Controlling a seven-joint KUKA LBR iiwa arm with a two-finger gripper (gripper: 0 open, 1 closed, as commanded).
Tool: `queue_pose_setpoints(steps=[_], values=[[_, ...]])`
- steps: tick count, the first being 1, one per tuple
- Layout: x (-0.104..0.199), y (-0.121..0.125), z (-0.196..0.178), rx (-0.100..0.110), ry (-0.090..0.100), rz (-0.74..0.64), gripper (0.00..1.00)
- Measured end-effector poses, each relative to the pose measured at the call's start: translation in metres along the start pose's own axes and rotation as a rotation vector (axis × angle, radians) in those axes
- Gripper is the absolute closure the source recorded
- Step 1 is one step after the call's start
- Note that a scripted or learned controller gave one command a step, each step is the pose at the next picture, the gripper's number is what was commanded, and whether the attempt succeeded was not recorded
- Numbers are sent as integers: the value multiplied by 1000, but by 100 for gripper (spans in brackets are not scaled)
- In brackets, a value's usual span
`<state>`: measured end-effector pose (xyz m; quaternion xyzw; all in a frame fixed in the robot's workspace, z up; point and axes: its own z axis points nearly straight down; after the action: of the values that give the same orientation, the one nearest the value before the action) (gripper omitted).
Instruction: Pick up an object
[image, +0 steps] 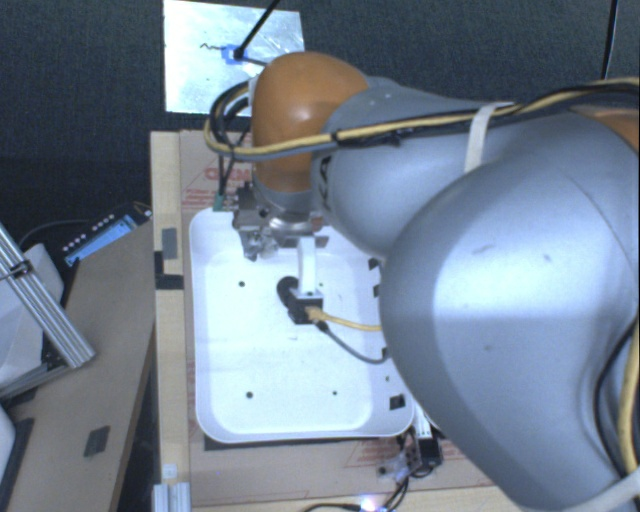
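Across the right half of your view, the grey arm (500, 280) bulks large and close to the camera, hiding whatever lies beneath it on that side. Its orange band (290, 110) sits at the top centre, above the wrist, with yellow and black cables looping around it.

Under the arm you see the tan table (170, 340), which runs from the dark backdrop down to the lower edge. On it lies a shallow white bin (230, 400) with rounded corners. Its floor is bare white where you can see it, and its right side passes under the arm. Behind the table, against the backdrop, a crinkled silver sheet (200, 60) stands upright.

To the left, a ribbed metal rail (45, 310) slants across a lower brown surface, well apart from the bin.

The gripper (258, 240) hangs below the orange band, over the far left corner of the bin and close to its floor. You cannot tell whether it is spread or pressed together, and nothing can be made out in its grasp. Where the object to pick lies you cannot tell either.

A blue and black strip (100, 236) lies tilted left of the table's far end. A dark square (97, 441) rests on the brown surface. Small dark dots (250, 393) mark the bin floor.
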<state>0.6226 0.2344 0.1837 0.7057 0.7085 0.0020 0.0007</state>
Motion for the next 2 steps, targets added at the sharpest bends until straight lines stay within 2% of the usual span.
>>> queue_pose_setpoints(steps=[1,2], values=[[0,48,18,-1,0,-1,100],[-1,37,21,3,-1,1,100]])
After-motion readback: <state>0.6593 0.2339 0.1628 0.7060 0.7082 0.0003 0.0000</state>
